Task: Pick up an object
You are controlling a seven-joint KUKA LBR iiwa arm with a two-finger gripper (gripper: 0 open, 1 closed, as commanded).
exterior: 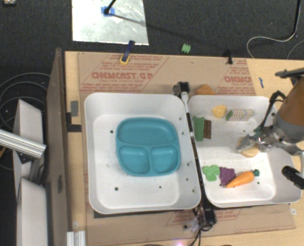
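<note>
Bins sit side by side on the bench, and the left bin (98, 137), well to the left of the jaws, carries a teal divided plate (147, 146). The right bin (280, 191) lies under the arm (298, 109), whose gripper (250, 145) hangs low over the bin's right half. How far the jaws stand open cannot be told from this angle. Directly at the jaws lies a pale round object (250, 151), seemingly touching them, though no grasp is visible. Below and left of the jaws rest a toy carrot (241, 179), purple grapes (226, 175) and a green piece (210, 172). Above and left lie a speckled block (241, 115) and a yellow piece (219, 111). Far left, against the bin wall, a green-and-brown bar (202, 128).
</note>
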